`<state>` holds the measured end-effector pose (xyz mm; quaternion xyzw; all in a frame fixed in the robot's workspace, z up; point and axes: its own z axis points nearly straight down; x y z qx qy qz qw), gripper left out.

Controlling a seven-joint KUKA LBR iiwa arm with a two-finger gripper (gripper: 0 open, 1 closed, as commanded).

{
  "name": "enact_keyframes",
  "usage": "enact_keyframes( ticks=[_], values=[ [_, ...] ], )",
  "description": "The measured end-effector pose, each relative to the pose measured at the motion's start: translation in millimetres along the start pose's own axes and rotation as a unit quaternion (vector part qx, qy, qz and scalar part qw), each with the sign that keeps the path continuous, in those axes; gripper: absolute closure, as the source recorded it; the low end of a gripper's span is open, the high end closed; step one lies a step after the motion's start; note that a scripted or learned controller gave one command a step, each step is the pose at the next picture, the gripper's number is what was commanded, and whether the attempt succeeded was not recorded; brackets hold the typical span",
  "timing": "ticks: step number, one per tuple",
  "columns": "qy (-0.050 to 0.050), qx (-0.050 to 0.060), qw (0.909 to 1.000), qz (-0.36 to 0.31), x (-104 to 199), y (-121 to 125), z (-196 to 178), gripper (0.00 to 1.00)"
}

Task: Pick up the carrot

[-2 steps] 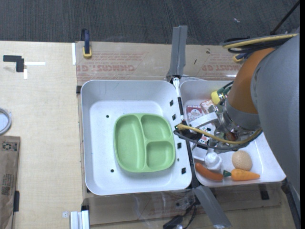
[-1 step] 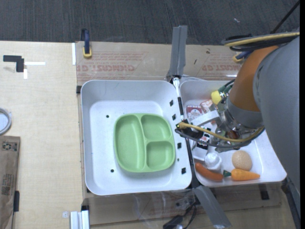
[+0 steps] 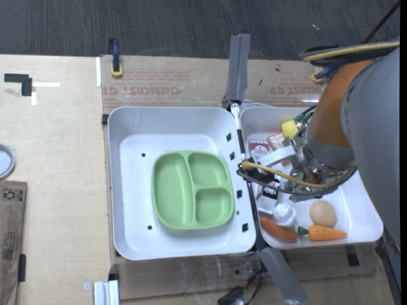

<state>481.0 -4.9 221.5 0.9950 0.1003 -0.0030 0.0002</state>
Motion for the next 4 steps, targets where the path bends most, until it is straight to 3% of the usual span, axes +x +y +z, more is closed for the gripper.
enact_keyframes(
  ticks=[1, 2, 3, 4],
  values=[
    [0.000, 0.000, 0.9931, -0.118, 15.2, -95.2, -2.1, 1.00],
    [-0.001, 0.000, 0.9333, -0.359, 10.1, -72.3, 31.4, 1.00],
    [0.000, 0.000, 0.7666, -0.642, 14.0, -89.7, 31.4, 1.00],
    [-0.001, 0.001, 0.7682, -0.640, 14.2, -88.6, 23.3, 1.00]
  ],
)
